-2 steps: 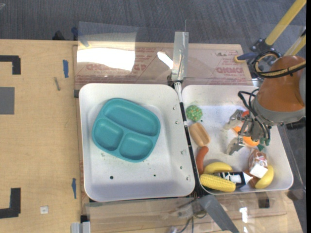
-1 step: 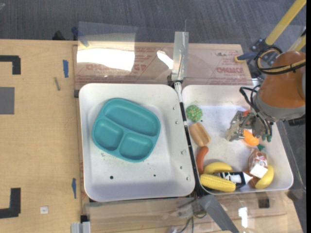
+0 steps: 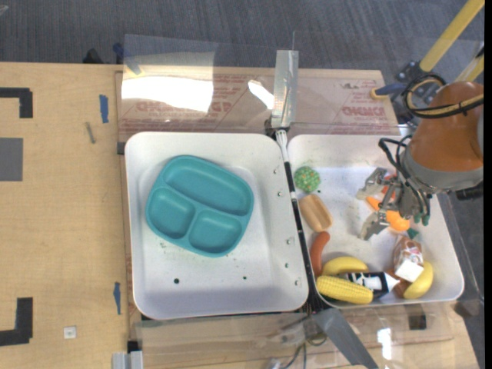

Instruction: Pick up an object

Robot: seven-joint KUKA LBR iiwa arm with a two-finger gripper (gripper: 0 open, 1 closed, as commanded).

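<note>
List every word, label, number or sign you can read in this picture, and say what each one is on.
No text here can be read with certainty.
Red print on the clear panel behind the bins: blurred, appears mirrored, unreadable.
White label on the packet in the right bin: too small to read.
Dark wrapper beside the corn: pale marks, too blurred to read.
Teal tray in the left bin: no markings visible.

Clear panel [image 3: 231, 98] behind the left bin [image 3: 138, 206]: red mirrored print, too blurred to read.
Packet [image 3: 408, 266] in the right bin [image 3: 453, 283]: white label, text unreadable.
</note>
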